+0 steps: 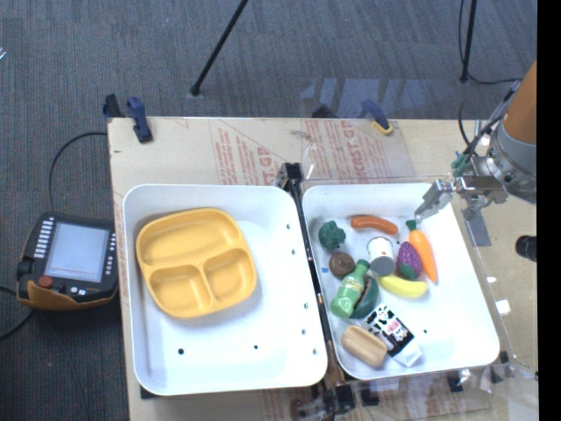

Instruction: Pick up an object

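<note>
Camera view, carrot (424, 254) lengthwise up-down, green top toward jaws (436, 198), jaw state unclear

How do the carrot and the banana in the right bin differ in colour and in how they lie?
The carrot is orange with a green top; the banana is plain yellow. The carrot runs from upper left to lower right and tapers to a point, while the banana lies almost level and curves. The carrot sits nearer the gripper than the banana. Both are toy foods lying loose in the right bin, close beside a purple piece.
</note>
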You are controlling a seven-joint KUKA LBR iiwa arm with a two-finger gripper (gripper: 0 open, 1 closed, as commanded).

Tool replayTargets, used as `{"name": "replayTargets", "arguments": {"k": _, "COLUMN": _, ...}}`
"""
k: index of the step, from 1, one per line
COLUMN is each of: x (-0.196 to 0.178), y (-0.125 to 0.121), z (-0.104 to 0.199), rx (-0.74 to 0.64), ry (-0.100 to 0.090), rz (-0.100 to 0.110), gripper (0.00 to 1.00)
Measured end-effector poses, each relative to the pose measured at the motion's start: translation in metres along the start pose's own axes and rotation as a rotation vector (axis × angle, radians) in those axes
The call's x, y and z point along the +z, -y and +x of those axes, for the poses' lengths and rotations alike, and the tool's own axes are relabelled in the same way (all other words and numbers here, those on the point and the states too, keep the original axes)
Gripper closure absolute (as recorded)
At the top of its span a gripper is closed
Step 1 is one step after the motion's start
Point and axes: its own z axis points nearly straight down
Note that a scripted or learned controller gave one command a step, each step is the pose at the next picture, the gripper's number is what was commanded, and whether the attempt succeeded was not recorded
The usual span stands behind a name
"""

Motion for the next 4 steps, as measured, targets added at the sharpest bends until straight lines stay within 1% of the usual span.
{"name": "replayTargets", "arguments": {"k": 1, "x": 0.092, "y": -0.021, "z": -0.001, "rx": 0.14, "ry": -0.003, "rz": 0.011, "gripper": 0.0}}
{"name": "replayTargets", "arguments": {"k": 2, "x": 0.176, "y": -0.032, "z": -0.026, "rx": 0.453, "ry": 0.001, "rz": -0.006, "gripper": 0.0}}
{"name": "replayTargets", "arguments": {"k": 3, "x": 0.169, "y": -0.031, "z": -0.026, "rx": 0.451, "ry": -0.001, "rz": 0.001, "gripper": 1.0}}
{"name": "replayTargets", "arguments": {"k": 4, "x": 0.17, "y": -0.031, "z": -0.025, "rx": 0.451, "ry": -0.001, "rz": 0.003, "gripper": 0.0}}
